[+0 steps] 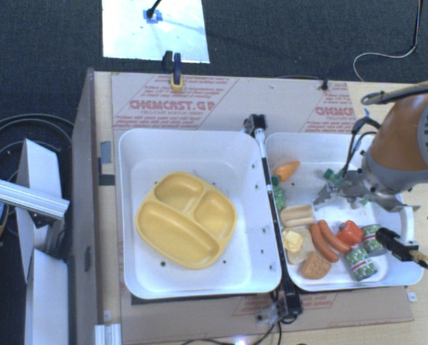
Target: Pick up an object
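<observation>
- My hand [337, 191] hangs over the upper middle of the right bin [322, 144], reaching in from the right; the orange band [408, 124] above my wrist sits over the bin's right rim
- I cannot tell how my hand is set; its tip is a dark tangle against the white floor, and nothing shows plainly between its parts
- Taking the right bin as my mark: the carrot [286, 169] lies near its upper left, just beside the divider
- A pale bread roll [297, 213] lies at its left middle, apart from my hand; a yellow piece [293, 240] sits below the roll
- Two sausages [327, 239] lie slanted in its lower middle, side by side; a round brown cookie [316, 265] rests at its lower edge, just beside them
- A red pepper [351, 231] sits right of the sausages; a green and white can [362, 261] lies at the lower right
- Left of the right bin, the left bin [149, 149] holds a yellow divided plate [186, 219]
</observation>
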### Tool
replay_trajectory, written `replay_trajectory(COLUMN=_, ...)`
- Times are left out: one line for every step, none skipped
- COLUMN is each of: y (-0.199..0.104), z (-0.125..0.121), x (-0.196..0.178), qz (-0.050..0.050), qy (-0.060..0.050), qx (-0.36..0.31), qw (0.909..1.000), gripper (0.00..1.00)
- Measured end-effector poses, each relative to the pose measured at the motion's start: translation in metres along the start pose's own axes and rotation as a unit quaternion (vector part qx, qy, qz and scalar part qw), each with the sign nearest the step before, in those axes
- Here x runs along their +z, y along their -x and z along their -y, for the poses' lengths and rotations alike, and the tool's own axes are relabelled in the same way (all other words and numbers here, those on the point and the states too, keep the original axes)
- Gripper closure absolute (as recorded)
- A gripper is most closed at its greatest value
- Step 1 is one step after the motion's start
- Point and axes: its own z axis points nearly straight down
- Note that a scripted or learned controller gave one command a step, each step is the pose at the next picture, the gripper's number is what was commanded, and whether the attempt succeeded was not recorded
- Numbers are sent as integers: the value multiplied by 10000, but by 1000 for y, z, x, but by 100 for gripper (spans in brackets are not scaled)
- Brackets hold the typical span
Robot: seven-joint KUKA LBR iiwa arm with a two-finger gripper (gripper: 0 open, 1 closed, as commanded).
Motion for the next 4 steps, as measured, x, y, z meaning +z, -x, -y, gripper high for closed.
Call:
replay_trajectory(y=17, z=-85, x=19, qz=-87, qy=-231, qx=34, qw=9997, gripper=0)
replay_trajectory(y=38, z=-115, x=-45, qz=11, qy=33, qx=-16, qw=10000, gripper=0)
replay_trajectory(y=-18, z=-19, x=-31, qz=-1, qy=7, qx=-9, qw=10000, gripper=0)
replay_trajectory(y=-42, z=-115, x=-107, qz=5, qy=33, qx=-19, qw=10000, gripper=0)
